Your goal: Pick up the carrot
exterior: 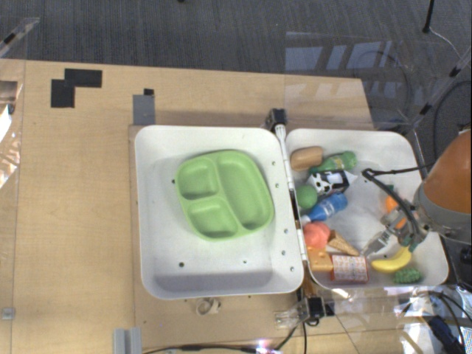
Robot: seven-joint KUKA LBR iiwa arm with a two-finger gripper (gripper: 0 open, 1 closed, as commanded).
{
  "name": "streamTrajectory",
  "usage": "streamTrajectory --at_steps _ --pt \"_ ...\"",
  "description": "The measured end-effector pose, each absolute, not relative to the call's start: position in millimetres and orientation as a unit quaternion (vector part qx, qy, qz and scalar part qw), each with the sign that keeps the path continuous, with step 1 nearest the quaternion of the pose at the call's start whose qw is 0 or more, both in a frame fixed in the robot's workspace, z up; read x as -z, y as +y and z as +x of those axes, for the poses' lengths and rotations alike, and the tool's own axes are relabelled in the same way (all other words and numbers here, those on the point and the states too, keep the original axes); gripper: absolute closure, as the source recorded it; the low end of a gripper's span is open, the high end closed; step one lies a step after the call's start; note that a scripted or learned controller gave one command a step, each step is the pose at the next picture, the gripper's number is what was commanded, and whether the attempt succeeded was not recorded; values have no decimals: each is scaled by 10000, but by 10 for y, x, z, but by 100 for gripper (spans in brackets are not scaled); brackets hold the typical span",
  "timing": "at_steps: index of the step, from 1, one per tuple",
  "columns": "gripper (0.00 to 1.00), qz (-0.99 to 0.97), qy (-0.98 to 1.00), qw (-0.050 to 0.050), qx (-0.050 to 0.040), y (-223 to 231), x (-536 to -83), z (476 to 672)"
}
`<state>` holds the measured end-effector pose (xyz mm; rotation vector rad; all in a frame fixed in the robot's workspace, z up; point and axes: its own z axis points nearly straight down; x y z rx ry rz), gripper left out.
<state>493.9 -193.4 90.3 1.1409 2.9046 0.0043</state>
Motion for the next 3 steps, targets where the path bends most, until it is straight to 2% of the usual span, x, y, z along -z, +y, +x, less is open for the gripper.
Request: streamTrajectory --at_steps 1,2,3 --pt "0 6440 7650 53 -32 -1719 -885 5510" --pt "100 6398 7685 104 -54 -1713 -1022 5550" --pt "0 6396 7686 100 -50 -1712 -1018 5547"
